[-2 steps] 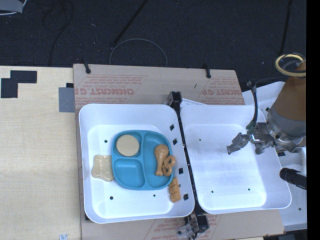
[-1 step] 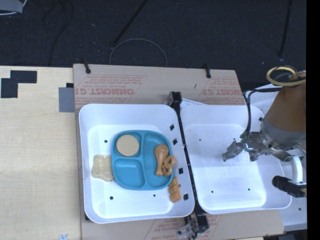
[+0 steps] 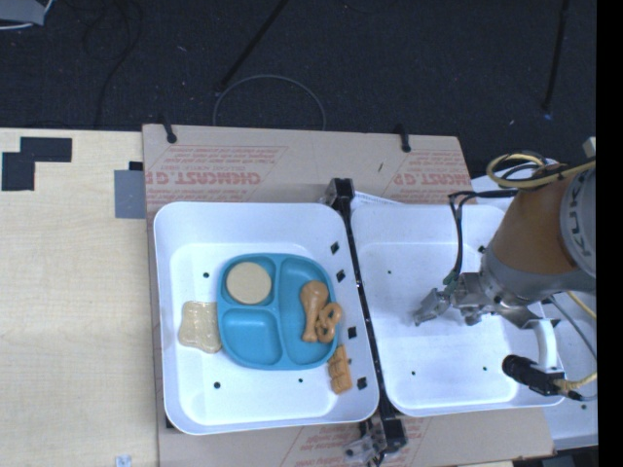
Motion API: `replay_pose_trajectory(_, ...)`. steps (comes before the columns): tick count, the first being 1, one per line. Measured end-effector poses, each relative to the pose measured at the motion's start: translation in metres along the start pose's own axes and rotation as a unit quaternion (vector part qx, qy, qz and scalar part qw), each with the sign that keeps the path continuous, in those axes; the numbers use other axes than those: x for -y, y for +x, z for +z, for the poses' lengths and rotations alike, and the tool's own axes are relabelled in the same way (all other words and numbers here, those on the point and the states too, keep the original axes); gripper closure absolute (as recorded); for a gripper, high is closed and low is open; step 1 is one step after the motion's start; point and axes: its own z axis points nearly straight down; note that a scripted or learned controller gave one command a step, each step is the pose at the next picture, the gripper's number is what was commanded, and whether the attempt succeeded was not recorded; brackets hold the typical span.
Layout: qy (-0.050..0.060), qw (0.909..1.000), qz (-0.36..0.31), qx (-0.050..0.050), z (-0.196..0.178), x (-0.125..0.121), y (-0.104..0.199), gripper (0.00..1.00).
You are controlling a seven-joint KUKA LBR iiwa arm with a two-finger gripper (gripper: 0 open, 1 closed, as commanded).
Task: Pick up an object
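Approach step, nothing grasped yet. Two-finger gripper (image 3: pixel 435 308) over right white bin (image 3: pixel 467 397), fingers apart, holding nothing. Targets in left white bin (image 3: pixel 185 232): blue sectioned plastic tray (image 3: pixel 255 343) with tan pretzel-shaped piece (image 3: pixel 318 311) at 3 o'clock. Next: traverse toward 9 o'clock, descend on pretzel.

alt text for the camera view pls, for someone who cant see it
A grey robot arm with an orange band reaches from the right, its gripper low over the right white bin. The left white bin holds a blue divided plate carrying a round cracker and a pretzel, with tan snacks beside it.
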Motion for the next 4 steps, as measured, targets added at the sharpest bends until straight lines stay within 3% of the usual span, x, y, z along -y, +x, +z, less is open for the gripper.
replay_pose_trajectory(1,-0.001,1.0000,0.003,0.000,-0.013,0.000,-0.002,1.00)
replay_pose_trajectory(4,-0.004,1.0000,-0.001,0.002,-0.168,0.014,-0.002,1.00)
